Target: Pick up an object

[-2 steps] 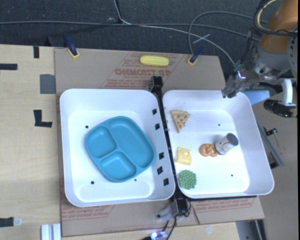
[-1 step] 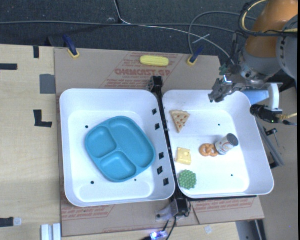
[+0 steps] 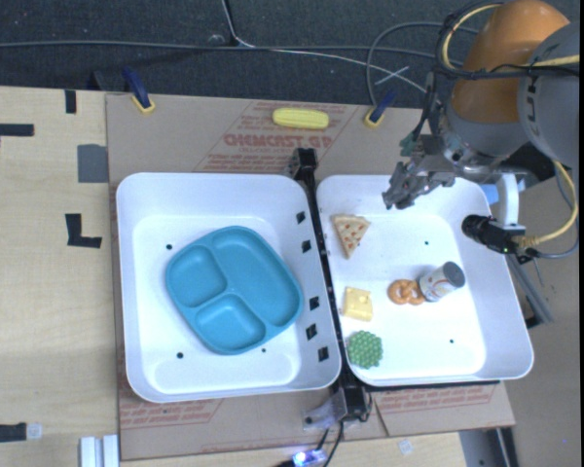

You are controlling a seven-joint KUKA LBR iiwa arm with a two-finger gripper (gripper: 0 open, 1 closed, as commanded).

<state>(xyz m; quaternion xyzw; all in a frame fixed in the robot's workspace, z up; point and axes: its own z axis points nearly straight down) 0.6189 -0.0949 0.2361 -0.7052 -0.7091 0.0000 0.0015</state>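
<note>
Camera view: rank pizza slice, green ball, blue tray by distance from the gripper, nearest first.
From the gripper, over the right bin's far edge:
1. Pizza slice, right bin, far-left part.
2. Green ball, right bin, near-left corner.
3. Blue tray, left bin, middle.

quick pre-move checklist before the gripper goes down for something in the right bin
1. Gripper free of any load: ok, nothing between its fingers.
2. Gripper over the right bin: ok, near its far rim.
3. Gripper lined up above a target: not ok, the pizza slice lies nearer the divider.
4. Targets spaced apart: not ok for the pretzel, touching the grey can; ok for the cheese wedge and green ball.
5. Finger opening: cannot tell.
</note>
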